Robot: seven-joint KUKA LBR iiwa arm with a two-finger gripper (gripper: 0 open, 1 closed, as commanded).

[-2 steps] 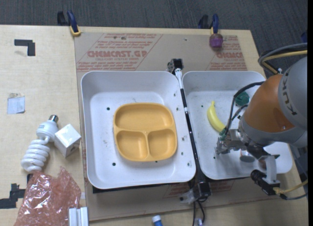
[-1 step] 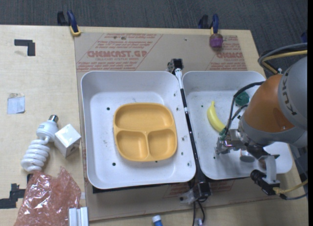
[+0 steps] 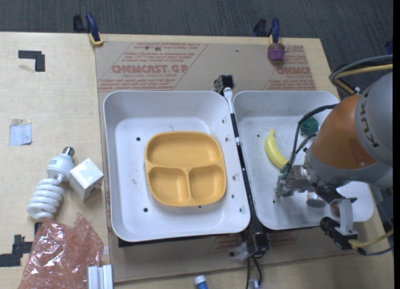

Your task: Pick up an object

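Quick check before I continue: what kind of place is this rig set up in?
Most likely a robotics lab bench: two white bins on a clamped board, carpet beyond, test items like a yellow divided tray and a banana, loose clutter like a spiral bulb alongside.

You see the arm (image 3: 350,137) reaching into the right bin (image 3: 250,156), its pincer (image 3: 289,186) low over the bin floor, just below the yellow banana (image 3: 273,150). In the left bin (image 3: 119,156) a yellow divided tray (image 3: 185,167) lies flat. On the table (image 3: 50,94), left of the bins, lie a spiral bulb (image 3: 49,192) and a white cube (image 3: 86,178).
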